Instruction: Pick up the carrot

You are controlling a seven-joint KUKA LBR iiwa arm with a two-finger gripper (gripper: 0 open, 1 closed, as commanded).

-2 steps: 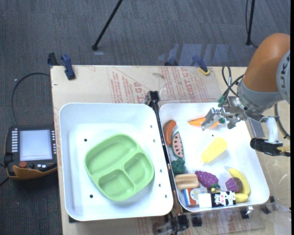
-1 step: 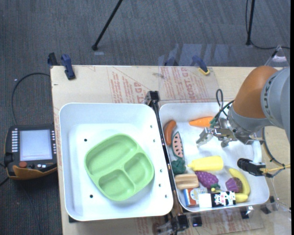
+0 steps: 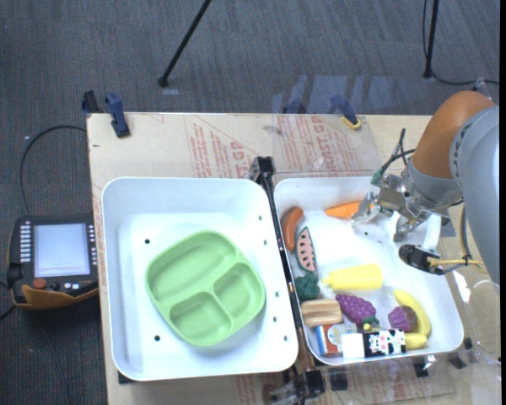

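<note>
Red printed lettering on the brown cardboard sheet (image 3: 236, 146) covering the worktop, upside down and not legible; nothing readable on the handheld control pendant's screen (image 3: 61, 250).

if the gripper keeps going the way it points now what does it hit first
Probably the carrot: the gripper points left across the right bin, and the carrot's thick end lies just ahead. Height is unclear from above, so it could pass over.

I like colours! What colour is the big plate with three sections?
Light green plate, in the camera view.
</note>
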